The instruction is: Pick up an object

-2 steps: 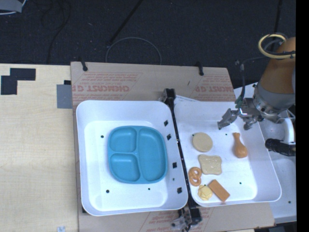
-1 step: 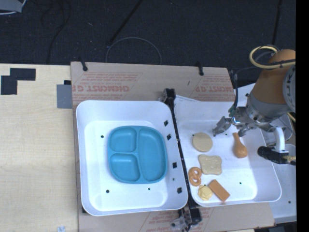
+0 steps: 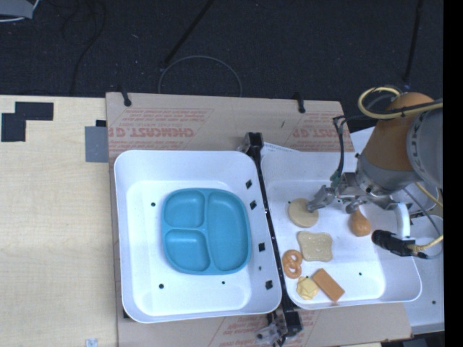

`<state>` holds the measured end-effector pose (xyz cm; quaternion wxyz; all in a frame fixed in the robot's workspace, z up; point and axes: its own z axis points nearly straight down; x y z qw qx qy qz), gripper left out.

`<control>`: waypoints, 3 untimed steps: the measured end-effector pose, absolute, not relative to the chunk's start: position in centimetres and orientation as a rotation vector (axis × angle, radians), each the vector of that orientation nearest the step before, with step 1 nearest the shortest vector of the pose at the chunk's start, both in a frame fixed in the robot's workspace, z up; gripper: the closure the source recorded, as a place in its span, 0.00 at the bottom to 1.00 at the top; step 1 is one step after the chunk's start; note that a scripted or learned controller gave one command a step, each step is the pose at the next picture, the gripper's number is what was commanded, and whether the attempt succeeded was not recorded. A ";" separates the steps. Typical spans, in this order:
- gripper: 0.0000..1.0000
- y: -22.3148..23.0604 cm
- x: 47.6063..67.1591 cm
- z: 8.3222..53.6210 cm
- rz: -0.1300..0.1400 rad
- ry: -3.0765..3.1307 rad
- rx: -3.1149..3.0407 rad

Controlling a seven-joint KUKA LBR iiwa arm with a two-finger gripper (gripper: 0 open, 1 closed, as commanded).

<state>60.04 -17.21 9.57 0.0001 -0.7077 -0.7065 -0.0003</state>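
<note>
Low over the right bin [image 3: 405, 288], the claw [image 3: 334, 197] hung spread and empty, one fingertip touching the round cookie [image 3: 302, 213] just left.

One fixed overhead view, slanted down, seemingly mid-distance, over both white bins [image 3: 137, 186].

Tool [image 3: 334, 199] fingertips too small and cluttered to read as spread or closed; contact with round cookie [image 3: 299, 212] not resolvable. Right bin [image 3: 405, 284] far corner hidden beneath arm [image 3: 394, 147]. Arm cut off at right edge; print on cardboard [image 3: 217, 125] under bins too blurred to read.
</note>
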 end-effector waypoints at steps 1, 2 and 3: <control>1.00 -17.3 60.2 10.9 -0.004 -2.220 -2.226; 1.00 -18.0 60.2 15.3 -0.001 -2.216 -2.230; 1.00 -18.4 60.3 20.3 -0.002 -2.220 -2.228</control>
